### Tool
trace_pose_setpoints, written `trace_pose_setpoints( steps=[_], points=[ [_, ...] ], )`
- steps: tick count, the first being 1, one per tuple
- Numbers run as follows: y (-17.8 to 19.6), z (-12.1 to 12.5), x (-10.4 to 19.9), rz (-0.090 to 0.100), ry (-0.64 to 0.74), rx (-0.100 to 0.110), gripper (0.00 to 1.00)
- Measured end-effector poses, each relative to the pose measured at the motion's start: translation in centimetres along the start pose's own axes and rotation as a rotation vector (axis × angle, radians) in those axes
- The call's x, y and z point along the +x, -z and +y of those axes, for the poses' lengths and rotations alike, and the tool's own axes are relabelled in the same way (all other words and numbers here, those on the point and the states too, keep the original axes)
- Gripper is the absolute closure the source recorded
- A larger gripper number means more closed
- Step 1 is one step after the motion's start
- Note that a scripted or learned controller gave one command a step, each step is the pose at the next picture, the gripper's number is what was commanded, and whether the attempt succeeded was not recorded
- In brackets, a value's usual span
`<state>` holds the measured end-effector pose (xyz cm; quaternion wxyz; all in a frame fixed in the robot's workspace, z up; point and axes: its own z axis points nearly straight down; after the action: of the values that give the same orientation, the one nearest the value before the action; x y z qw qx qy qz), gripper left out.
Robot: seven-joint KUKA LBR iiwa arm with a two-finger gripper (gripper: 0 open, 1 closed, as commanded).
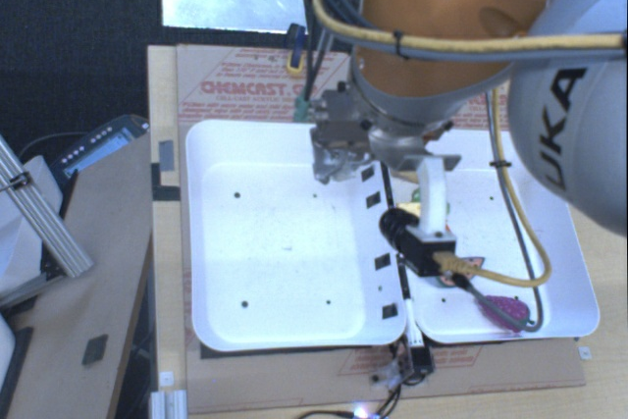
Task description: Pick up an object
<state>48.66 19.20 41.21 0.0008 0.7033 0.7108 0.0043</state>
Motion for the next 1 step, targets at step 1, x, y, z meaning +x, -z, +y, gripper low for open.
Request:
trace_pose_setpoints(
  steps=[1],
  points=[
    [-8.61,0.42,4.44,-0.006,-0.003,0.013,1.00]
  ],
)
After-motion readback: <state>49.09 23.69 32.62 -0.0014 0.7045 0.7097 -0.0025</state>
